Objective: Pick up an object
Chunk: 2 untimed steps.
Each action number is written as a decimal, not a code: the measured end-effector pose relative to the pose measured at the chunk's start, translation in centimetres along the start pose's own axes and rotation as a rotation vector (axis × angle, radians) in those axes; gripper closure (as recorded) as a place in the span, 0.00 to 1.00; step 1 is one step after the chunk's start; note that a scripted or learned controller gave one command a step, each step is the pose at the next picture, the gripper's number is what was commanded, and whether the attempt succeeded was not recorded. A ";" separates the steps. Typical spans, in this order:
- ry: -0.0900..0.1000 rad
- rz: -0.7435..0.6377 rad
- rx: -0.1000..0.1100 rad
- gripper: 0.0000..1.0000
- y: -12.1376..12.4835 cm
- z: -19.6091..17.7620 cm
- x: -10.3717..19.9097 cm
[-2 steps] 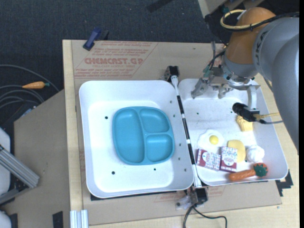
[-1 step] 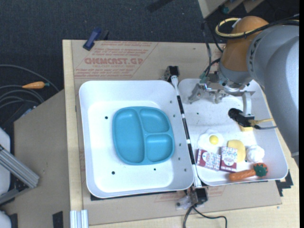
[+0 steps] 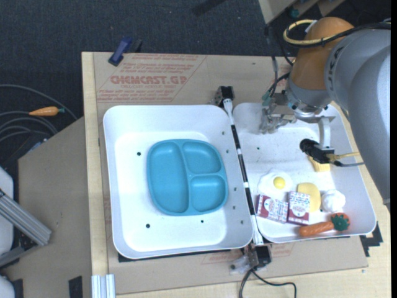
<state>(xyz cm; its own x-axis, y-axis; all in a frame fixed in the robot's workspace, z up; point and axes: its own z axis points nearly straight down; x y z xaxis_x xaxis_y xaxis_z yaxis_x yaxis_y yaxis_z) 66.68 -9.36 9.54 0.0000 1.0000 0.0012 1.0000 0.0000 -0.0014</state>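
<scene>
My gripper [image 3: 271, 121] hangs over the far left corner of the right bin [image 3: 273, 148], with bare white floor beneath it. The toy food lies at the bin's near end, well apart from the gripper. There a fried egg [image 3: 276, 182] sits just behind two red-and-white cartons [image 3: 272, 208] [image 3: 299, 207]. A yellow piece [image 3: 312, 193] and a white piece [image 3: 334, 200] lie to their right. An orange carrot with a green top [image 3: 319, 228] rests along the near rim. I see nothing held in the gripper.
The left bin [image 3: 124, 166] holds a blue divided plate [image 3: 186, 176] at its middle. A black clamp [image 3: 224, 95] sits at the far end of the strip between the bins. A small blue object [image 3: 121, 51] lies on the bench's far left corner.
</scene>
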 end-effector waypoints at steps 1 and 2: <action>0.000 0.000 -0.001 1.00 0.0 -1.0 0.0; 0.000 0.000 -0.001 0.00 0.0 -1.0 0.0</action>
